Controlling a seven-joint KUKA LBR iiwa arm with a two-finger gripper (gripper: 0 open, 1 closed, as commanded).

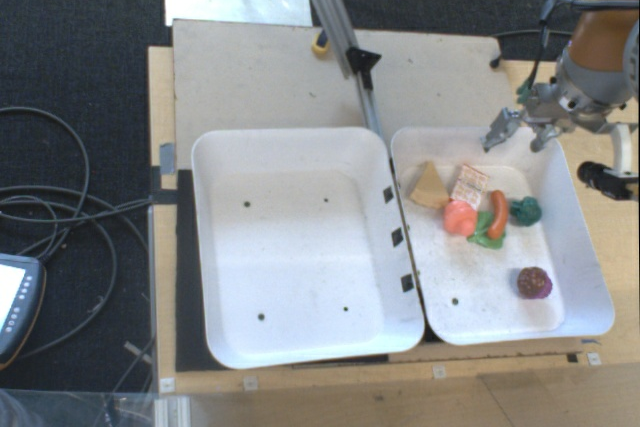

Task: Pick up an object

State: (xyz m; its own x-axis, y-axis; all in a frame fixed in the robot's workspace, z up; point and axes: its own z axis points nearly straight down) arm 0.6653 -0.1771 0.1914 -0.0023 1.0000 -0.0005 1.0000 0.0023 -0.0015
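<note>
The purple ball lies alone in the right bin, an easy target, so the end effector, fingers apart and empty, should descend straight over it.

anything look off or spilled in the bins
Nothing stands out. The toys sit clustered inside the right bin: a tan wedge, an orange piece, a green piece and a dark red ball apart from the rest. The end effector hangs open above that bin's far edge.
</note>
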